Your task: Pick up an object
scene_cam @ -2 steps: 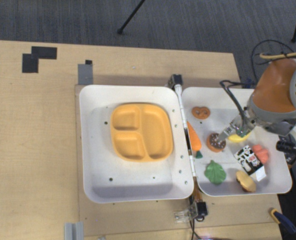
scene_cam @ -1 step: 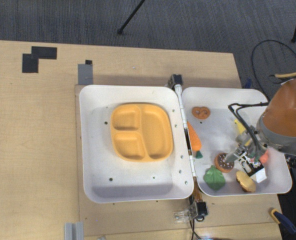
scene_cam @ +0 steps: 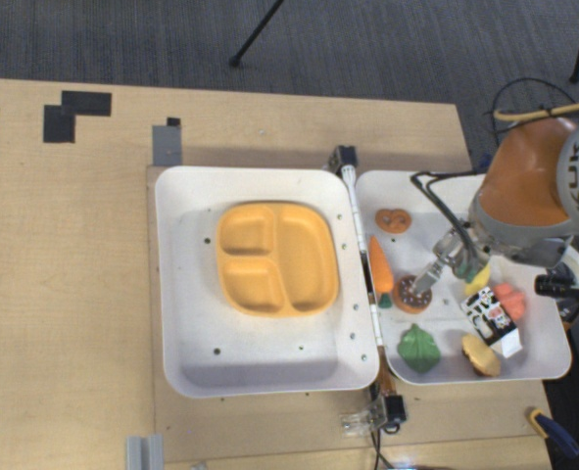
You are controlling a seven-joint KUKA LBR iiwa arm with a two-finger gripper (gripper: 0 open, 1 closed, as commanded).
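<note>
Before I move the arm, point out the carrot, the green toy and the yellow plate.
carrot (scene_cam: 378, 265): camera view, middle of its orange body.
green toy (scene_cam: 418, 348): camera view, centre of its top.
yellow plate (scene_cam: 232, 231): camera view, raised rim at its upper left corner.

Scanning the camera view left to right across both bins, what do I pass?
Yellow divided tray → carrot → chocolate donut → hand → black-and-white box → pink piece.
</note>
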